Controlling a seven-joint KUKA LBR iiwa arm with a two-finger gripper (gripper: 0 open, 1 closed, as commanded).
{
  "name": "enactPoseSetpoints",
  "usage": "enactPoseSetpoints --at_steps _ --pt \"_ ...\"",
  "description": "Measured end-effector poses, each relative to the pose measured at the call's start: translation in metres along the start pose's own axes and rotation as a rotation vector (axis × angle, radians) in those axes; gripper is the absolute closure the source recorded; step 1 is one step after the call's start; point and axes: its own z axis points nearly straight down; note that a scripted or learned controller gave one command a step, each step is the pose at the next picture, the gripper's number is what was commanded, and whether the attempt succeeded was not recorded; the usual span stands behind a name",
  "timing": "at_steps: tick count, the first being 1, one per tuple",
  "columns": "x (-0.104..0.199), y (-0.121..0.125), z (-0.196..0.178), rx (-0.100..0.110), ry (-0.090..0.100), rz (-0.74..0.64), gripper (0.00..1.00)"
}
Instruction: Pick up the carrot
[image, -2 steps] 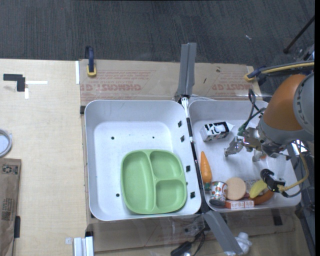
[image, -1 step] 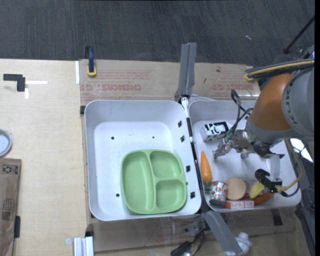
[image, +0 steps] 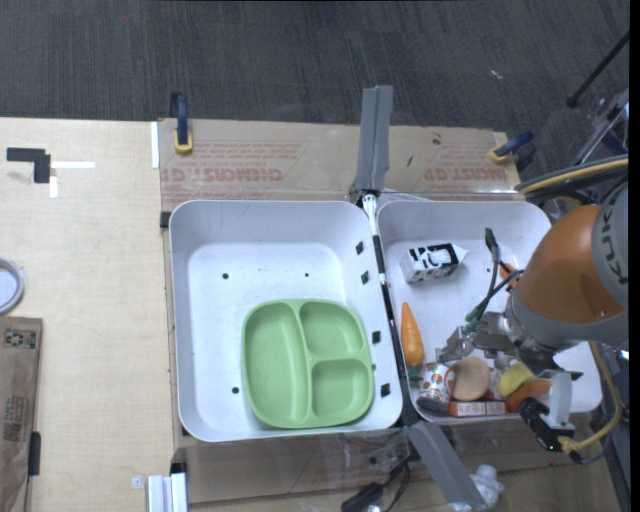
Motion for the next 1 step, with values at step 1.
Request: enactPoseSetpoints --at_steps 1 --pt "-0.0003 0.0003 -0.0058 0.004 0.0 0.003 1.0"
